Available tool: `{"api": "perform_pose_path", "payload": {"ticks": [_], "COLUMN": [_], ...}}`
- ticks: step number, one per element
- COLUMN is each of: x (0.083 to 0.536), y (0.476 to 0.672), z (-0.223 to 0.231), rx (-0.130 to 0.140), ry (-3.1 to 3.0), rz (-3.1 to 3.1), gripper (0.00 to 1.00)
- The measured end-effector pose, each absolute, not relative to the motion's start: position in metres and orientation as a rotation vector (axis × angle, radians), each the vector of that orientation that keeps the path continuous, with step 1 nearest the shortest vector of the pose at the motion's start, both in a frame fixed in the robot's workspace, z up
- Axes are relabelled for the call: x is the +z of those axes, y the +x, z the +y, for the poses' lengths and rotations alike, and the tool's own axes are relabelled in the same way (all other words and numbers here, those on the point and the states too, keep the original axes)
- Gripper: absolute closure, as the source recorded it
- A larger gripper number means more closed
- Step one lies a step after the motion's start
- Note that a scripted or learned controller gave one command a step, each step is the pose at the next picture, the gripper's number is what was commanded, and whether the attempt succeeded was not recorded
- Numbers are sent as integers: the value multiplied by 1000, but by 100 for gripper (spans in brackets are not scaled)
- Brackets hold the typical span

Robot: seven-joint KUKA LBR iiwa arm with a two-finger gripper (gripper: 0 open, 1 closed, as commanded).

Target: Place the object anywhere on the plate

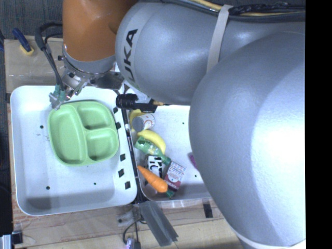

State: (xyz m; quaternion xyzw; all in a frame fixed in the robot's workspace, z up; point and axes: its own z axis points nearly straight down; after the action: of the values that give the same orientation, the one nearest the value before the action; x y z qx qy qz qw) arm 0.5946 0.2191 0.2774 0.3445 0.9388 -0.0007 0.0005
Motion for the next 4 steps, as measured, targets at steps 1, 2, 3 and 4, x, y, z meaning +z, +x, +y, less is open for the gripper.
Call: {"api": "perform_pose_path", "payload": {"ticks": [1,2,3,4], "x": [444,443,291,278], "y": [560,516,504,505], "z": [169,105,128,50], "rx": [0,-3,-4,-2], "ry": [848,1155,983,848], "rz": [3023,2922,2985,3025], "gripper": [100,100,100,100]}}
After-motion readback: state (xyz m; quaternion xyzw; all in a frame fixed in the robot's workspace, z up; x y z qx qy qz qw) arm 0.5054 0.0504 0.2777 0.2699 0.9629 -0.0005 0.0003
